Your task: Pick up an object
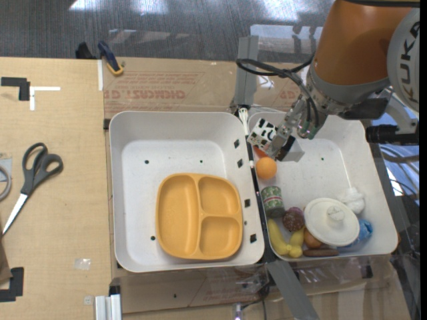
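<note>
We've got the gripper [283, 142] low over the back-left corner of the right bin [333, 162], w/ the arm coming in from the right. Its tip sits just above the orange ball [266, 168] and beside a black-and-white checked block [262, 133] near the bin wall; we can't tell if it's apart or together, and nothing visibly sits in it. Our guess: it's lining up on the ball or the block, since those are the nearest things. The rest of the pickable stuff is crowded along the front of the same bin: a small green can [272, 197], a banana [280, 240], a dark round fruit [293, 219], a white lidded dish [332, 222] and a white crumpled bit [352, 199]. The left bin [133, 145] holds a yellow divided plate [199, 217], prob. there as a drop spot. Scissors [30, 175] lie on the bench, well apart from both bins.
</note>
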Motion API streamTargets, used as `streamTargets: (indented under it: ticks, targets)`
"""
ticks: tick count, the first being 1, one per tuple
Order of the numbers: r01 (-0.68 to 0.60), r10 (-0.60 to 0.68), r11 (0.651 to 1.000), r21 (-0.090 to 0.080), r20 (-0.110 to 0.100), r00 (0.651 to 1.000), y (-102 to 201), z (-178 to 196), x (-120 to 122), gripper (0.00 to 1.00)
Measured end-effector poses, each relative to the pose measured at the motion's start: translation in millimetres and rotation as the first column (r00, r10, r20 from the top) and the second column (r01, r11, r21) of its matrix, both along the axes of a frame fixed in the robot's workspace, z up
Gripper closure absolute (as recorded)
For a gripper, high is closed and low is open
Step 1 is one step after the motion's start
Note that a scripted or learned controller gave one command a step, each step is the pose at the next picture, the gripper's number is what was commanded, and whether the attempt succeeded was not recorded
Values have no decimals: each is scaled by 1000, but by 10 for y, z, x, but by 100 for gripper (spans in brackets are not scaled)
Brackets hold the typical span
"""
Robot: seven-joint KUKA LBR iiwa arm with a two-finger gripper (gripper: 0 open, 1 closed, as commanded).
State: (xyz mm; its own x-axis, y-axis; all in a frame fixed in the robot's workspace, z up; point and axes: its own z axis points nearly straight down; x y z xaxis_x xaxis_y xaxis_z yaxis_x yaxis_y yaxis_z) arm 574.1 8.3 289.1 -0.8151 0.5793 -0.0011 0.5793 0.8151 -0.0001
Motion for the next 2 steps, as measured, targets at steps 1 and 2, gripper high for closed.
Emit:
streamTargets:
  ticks: [1,2]
  targets:
    - [-86,86,996,-1,1,996,184,-49,497,100]
    - [-92,92,996,0,2,996,164,454,692,100]
